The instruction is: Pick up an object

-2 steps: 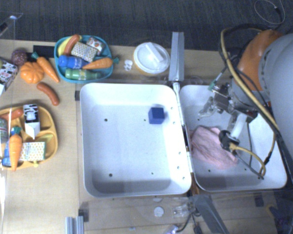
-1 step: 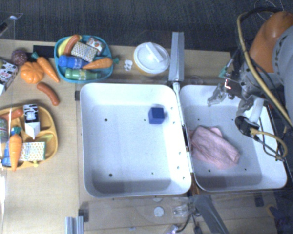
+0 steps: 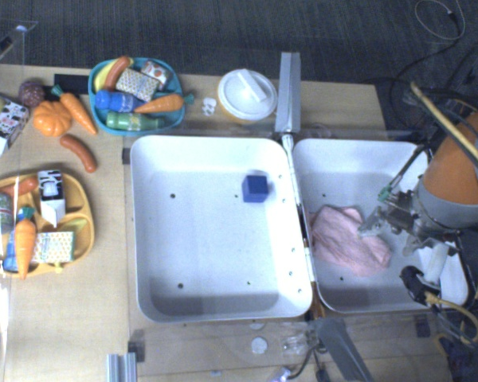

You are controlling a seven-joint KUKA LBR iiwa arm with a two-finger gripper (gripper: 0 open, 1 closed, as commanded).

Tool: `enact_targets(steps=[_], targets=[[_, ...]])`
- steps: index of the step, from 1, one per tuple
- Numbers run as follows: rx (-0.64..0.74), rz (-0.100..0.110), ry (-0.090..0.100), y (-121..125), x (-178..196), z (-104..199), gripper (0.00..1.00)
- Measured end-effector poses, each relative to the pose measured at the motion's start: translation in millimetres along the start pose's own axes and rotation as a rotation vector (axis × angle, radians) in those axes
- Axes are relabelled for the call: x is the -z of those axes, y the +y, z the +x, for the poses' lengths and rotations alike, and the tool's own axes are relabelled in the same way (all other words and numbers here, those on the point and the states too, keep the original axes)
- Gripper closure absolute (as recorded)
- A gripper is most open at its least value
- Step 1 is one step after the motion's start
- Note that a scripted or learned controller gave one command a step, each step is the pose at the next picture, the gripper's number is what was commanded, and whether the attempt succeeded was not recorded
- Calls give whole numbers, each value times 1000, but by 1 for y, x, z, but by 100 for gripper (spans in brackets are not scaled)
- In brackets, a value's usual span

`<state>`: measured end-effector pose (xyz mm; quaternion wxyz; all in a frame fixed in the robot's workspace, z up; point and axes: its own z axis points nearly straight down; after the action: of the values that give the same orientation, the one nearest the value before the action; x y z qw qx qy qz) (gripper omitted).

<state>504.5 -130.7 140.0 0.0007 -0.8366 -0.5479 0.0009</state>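
A small blue cube lies in the left white bin, toward its upper right. A crumpled pink cloth rests in the right bin, near its middle. My gripper hangs low over the right bin, at the cloth's right edge, and nothing shows in its grasp. The grey arm with its orange band comes in from the right and hides the bin's right side.
A metal divider runs between the bins at the back. On the bench to the left stand a blue bowl and a yellow plate of toy food. A white lidded cup sits behind the bins.
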Motion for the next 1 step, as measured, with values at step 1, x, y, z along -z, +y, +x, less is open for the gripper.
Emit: enact_targets(steps=[1], targets=[[144,-14,5,23,-49,-8,0]])
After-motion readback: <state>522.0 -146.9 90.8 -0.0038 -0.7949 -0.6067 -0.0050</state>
